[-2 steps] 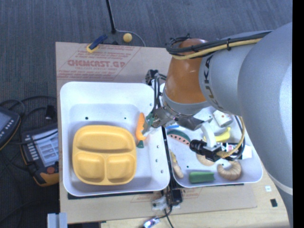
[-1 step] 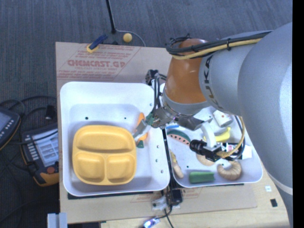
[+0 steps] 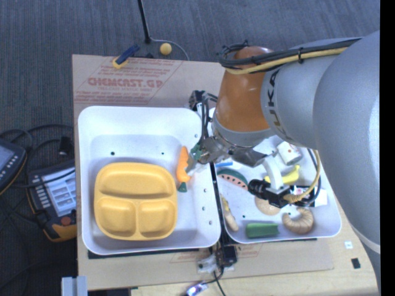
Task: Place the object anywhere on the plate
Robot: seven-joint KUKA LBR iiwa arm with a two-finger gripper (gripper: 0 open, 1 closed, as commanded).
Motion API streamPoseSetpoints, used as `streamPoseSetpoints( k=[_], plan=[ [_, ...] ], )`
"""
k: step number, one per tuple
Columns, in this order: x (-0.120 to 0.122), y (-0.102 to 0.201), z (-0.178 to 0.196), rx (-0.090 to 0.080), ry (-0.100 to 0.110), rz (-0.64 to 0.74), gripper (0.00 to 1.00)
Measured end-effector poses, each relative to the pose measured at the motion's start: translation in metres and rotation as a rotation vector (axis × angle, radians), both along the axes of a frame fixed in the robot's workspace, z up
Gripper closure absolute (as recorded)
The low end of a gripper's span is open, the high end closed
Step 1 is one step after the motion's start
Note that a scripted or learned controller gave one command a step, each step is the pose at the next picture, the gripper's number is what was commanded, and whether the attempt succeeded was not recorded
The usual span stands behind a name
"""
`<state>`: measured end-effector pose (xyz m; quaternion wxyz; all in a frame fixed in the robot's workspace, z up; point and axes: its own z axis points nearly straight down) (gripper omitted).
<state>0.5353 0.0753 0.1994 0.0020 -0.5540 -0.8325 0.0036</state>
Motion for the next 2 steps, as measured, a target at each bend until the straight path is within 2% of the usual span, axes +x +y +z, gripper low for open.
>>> streamPoseSetpoints(
  k=[1, 2],
  plan=[
    [0.0231, 0.0590, 0.0947, 0.002, -0.007, 0.019, 1.00],
    [0.0229, 0.0588, 0.0942, 0.001, -0.006, 0.018, 0.00]
  ],
)
